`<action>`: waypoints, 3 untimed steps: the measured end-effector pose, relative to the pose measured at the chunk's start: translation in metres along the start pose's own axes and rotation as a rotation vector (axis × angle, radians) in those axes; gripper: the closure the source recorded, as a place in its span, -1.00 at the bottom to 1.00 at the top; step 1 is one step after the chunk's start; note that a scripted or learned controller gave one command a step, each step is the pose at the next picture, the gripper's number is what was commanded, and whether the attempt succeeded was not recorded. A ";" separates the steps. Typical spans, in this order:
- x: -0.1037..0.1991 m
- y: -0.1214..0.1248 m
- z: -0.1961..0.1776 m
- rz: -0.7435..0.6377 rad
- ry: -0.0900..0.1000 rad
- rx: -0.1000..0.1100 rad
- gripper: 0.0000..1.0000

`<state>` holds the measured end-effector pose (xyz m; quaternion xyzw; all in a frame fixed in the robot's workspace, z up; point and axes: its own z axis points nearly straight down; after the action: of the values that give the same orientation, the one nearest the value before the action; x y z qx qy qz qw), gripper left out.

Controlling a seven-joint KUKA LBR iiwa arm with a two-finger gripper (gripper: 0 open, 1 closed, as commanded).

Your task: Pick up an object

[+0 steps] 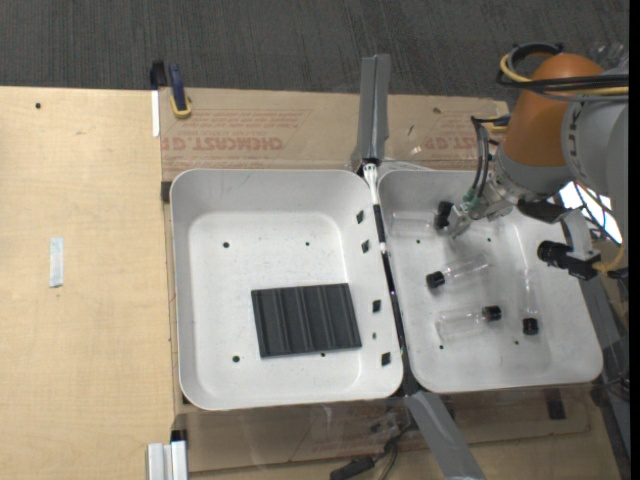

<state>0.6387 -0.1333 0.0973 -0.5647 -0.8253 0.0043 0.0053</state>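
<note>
Closest to the lens run the near rims of the left bin [290, 400] and the right bin [500, 385], side by side with a narrow seam between them. A dark ribbed block [305, 319] lies flat in the left bin's near half, apart from every wall, with bare white floor beyond it. In the right bin three black-capped clear vials lie on their sides, all apart: the leftmost vial [460, 270] mid-floor, the near vial [462, 322] just nearer, and the right vial [527, 296] toward the right wall. The gripper [458, 220] sits over that bin's far left part, apart from the leftmost vial. Whether it is spread or closed cannot be told. Printed cardboard [250, 140] underlies both bins on a pale wooden bench top [80, 368], with dark carpet [250, 18] beyond.
</note>
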 end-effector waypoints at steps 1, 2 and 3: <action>-0.006 -0.081 -0.024 0.095 -0.004 -0.013 1.00; -0.006 -0.081 -0.024 0.094 -0.004 -0.013 -1.00; -0.006 -0.023 0.006 0.103 -0.004 -0.013 -1.00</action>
<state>0.6190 -0.1475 0.0915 -0.6064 -0.7952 0.0003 -0.0005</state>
